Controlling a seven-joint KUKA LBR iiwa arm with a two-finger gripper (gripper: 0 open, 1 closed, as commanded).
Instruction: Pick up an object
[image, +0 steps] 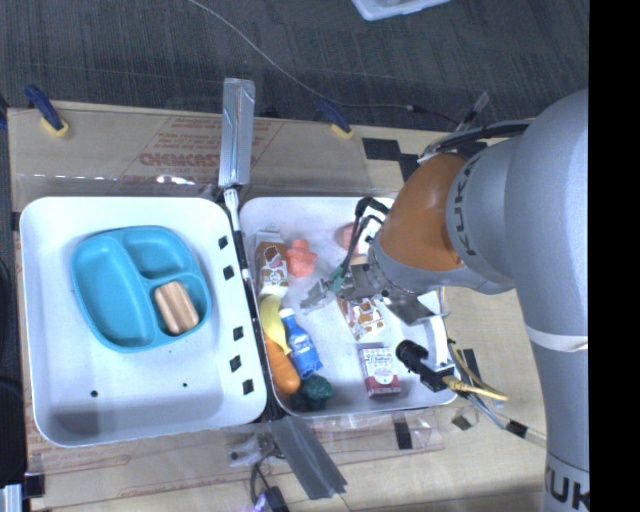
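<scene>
A robot lab: grey arm (520, 200) over two white bins (40, 300) of toy food, cardboard-lined bench (150, 150) clamped down, loose cables (250, 50) across dark carpet.

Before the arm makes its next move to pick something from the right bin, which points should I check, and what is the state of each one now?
1. Gripper is over the right bin: ok.
2. An object sits between the fingers: cannot tell; the wrist hides much of that spot.
3. Objects are within reach: ok; a small carton, a blue bottle and a banana lie nearby.
4. Target stands free of its neighbours: not ok; the items by the bin's left wall are crowded together.
5. Blue tray holding the bun in the left bin is out of the way: ok.
</scene>
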